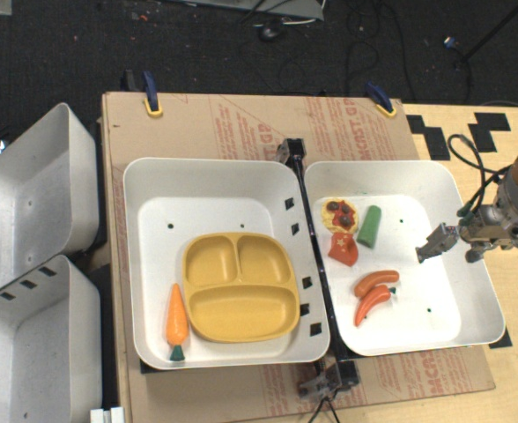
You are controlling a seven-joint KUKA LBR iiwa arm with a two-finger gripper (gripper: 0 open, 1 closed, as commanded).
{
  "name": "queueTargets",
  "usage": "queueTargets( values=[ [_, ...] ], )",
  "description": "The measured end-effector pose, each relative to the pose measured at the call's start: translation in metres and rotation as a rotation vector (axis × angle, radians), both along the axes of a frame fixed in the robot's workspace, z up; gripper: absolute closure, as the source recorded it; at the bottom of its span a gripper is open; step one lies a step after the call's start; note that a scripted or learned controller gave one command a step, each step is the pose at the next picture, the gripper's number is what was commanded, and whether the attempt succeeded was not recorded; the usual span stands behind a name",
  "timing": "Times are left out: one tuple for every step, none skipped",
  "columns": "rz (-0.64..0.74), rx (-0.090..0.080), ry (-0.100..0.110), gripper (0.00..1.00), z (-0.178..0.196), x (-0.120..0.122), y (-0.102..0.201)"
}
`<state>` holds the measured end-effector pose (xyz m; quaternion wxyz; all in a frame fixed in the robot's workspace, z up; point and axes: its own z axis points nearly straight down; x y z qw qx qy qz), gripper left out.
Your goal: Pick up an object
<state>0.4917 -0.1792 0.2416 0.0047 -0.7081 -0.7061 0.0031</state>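
**Even overhead light, soft shadows, mild softness**

The scene is brightly and evenly lit from above. The white bins (233,192) are near washed out but keep detail. Shadows under the yellow tray (240,286) and the toy foods are short and faint. The dark floor (65,33) goes almost black. Focus is slightly soft throughout, with some grain.

Under my two bins lies a brown cardboard sheet (241,126) with red printing on it. The letters run upside down and slantwise from where I look, and most are cut off by the bins. Along the top strip I can make out pieces like "TO" and "ADD", no whole word for sure. More red letters show at the bottom right corner, too broken to read.
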Motion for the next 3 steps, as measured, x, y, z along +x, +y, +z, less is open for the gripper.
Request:
queueTargets(
  values=[
    [0.003, -0.003, -0.010, 0.00, 0.005, 0.002, 0.000],
    [0.002, -0.001, -0.007, 0.00, -0.044, 0.007, 0.009],
    [0.001, -0.001, -0.005, 0.00, -0.105, 0.009, 0.003]
  ],
)
